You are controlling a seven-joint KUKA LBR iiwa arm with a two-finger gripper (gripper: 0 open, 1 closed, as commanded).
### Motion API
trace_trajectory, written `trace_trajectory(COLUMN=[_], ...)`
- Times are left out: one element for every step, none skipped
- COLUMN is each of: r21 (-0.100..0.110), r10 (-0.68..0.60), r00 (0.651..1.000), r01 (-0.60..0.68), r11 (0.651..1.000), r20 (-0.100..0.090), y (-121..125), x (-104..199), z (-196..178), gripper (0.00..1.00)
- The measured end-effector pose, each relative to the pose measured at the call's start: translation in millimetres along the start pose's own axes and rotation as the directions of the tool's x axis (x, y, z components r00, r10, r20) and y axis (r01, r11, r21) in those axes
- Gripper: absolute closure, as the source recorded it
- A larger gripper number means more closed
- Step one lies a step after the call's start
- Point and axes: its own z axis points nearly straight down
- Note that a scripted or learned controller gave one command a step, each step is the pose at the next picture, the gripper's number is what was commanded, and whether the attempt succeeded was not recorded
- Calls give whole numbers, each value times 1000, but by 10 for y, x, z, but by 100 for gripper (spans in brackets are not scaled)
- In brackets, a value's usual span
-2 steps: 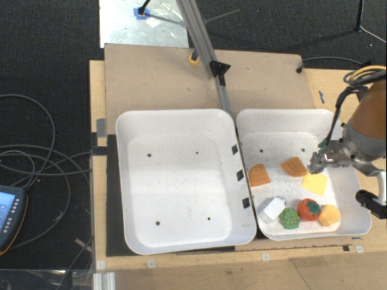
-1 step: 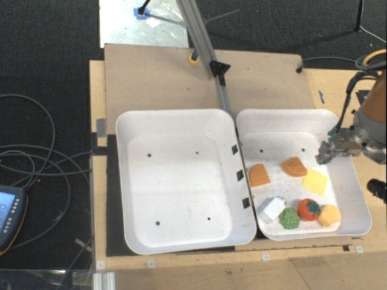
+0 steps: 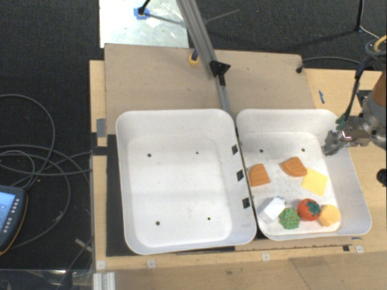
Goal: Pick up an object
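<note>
**Setting: robotics lab test bench**

Workspace reads as a research lab, not a home or shop. A plain wooden bench [image 3: 254,77] carries two shallow white bins [image 3: 175,180] set side by side. Dark carpet surrounds the bench, with loose black cables [image 3: 36,156] trailing over it at left. A handheld control screen [image 3: 9,213] lies on the floor at the left edge. A grey metal pole [image 3: 196,26] slants in from above. The arm's wrist [image 3: 363,128] enters at right.
</note>
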Motion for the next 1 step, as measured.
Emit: trace_trajectory(r21=[5], r10=[-4], r00=[1000], r01=[4], r11=[1000], r20=[-3], y=[98], x=[486], z=[105], gripper=[100])
